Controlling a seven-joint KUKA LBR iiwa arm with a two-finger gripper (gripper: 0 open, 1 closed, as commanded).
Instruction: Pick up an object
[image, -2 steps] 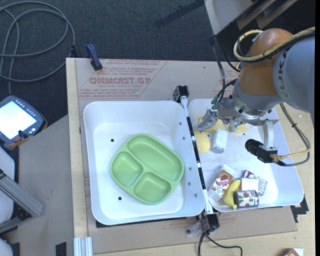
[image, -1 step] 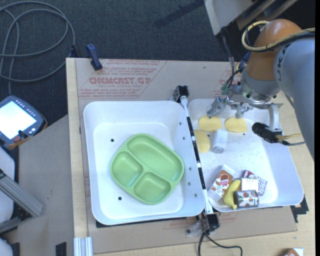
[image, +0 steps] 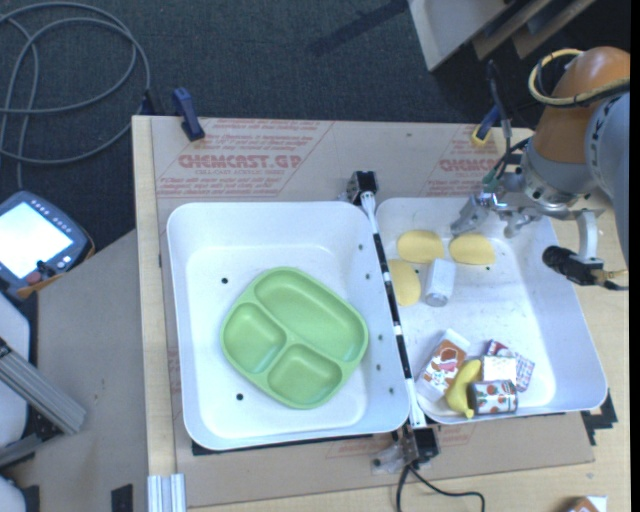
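My gripper (image: 493, 218) hangs over the far end of the right bin (image: 560, 330), its fingers spread open with nothing between them. Just below it lies a yellow rounded piece (image: 472, 250). A second yellow piece (image: 420, 245) lies to its left and a third (image: 405, 283) sits by the bin's left wall. A small grey cylinder (image: 437, 283) lies beside that third piece. At the bin's near end are a banana (image: 462, 386), a red and white snack packet (image: 443, 362), another packet (image: 508, 366) and a small printed box (image: 492, 398).
The left bin (image: 200, 250) holds a green divided plate (image: 293, 336). A black clamp (image: 362, 185) sits where the two bins meet at the far side. The middle of the right bin is bare white floor.
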